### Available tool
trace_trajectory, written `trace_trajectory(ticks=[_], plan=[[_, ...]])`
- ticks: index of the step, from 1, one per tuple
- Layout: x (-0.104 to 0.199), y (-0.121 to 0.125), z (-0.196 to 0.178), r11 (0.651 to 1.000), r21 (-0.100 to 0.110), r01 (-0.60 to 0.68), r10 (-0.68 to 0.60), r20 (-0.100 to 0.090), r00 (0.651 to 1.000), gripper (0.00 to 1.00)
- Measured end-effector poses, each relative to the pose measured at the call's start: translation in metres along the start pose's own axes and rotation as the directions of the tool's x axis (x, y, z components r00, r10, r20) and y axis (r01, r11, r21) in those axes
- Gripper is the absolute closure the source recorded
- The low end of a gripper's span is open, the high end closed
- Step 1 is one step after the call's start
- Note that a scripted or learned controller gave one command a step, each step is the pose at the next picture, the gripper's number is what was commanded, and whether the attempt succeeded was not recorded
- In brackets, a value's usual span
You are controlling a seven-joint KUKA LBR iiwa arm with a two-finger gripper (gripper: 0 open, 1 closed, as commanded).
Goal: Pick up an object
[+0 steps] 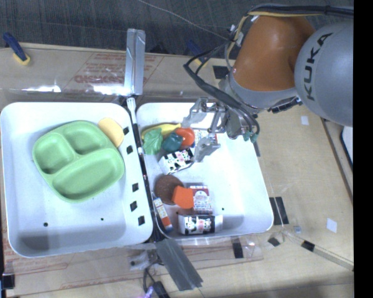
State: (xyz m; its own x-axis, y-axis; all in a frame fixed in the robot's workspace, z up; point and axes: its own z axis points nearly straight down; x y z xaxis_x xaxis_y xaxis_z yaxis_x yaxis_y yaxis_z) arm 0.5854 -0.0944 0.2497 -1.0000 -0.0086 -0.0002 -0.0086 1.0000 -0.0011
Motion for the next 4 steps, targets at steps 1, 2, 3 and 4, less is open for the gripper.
trace_trajectory(ticks=[1, 2, 3, 4], plan=[[-0.026, -0.001, 0.133, 0.997, -0.002, -0.073, 0.073, 0.005, 0.997, 0.0], [0.01, -0.076, 0.033, 0.989, 0.004, 0.149, -0.149, 0.007, 0.989, 0.0], [-0.046, -0.046, 0.133, 0.998, 0.006, 0.066, -0.067, 0.022, 0.998, 0.0], [-0.045, -0.011, 0.14, 0.993, 0.013, 0.121, -0.122, 0.029, 0.992, 0.0]])
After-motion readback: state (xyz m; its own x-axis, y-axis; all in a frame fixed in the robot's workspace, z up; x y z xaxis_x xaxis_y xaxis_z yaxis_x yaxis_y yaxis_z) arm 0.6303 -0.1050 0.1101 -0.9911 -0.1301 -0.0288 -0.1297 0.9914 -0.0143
